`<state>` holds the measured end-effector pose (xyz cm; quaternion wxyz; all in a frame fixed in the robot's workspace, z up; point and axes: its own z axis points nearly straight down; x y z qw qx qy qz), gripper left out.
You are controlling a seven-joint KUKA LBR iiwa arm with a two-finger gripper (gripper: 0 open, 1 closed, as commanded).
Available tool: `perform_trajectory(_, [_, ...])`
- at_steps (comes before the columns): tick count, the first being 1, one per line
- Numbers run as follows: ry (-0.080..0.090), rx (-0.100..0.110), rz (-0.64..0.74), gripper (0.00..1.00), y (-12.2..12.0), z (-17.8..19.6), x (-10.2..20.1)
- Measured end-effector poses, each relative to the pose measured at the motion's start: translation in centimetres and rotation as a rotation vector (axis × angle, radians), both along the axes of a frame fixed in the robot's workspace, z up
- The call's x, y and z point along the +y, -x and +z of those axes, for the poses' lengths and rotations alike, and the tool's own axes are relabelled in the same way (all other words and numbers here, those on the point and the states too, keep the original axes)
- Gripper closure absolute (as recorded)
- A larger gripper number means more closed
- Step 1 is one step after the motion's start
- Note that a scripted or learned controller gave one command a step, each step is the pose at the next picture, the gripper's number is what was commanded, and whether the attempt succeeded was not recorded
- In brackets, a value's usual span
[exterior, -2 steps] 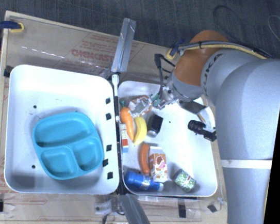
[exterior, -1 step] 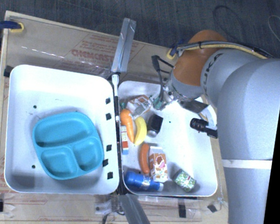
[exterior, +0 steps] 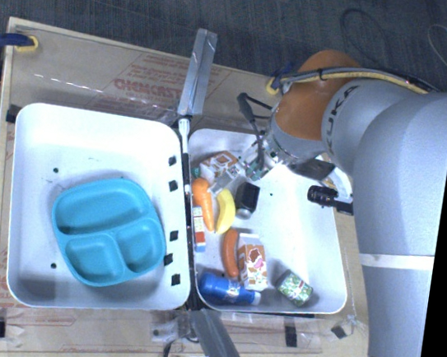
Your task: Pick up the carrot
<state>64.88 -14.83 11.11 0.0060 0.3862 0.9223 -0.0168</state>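
Note:
The carrot [exterior: 199,197] is a small orange piece lying against the left wall of the right bin [exterior: 328,231], next to a yellow banana [exterior: 224,212]. My gripper [exterior: 252,169] hangs over the upper middle of that bin, just right of a small printed carton [exterior: 220,165] and above and to the right of the carrot. It is apart from the carrot. A black block [exterior: 246,198] sits just below the gripper.
The right bin also holds an orange-red sausage-shaped item [exterior: 231,251], a juice box [exterior: 253,266], a blue bottle [exterior: 228,289] and a green can [exterior: 294,289]. A blue divided tray [exterior: 107,231] lies in the left bin [exterior: 37,146].

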Motion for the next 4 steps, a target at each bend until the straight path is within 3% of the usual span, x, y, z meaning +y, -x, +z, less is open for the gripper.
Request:
perform_trajectory(1, [-0.026,-0.014,0.233,0.00,4.7,-0.9,2.4])
perform_trajectory(2, [-0.034,0.005,0.511,0.00,10.7,-1.8,1.4])
perform_trajectory(3, [-0.034,0.009,0.709,0.00,9.8,0.8,-3.0])
perform_trajectory(4, [-0.015,0.002,0.799,0.00,12.0,-1.3,2.5])
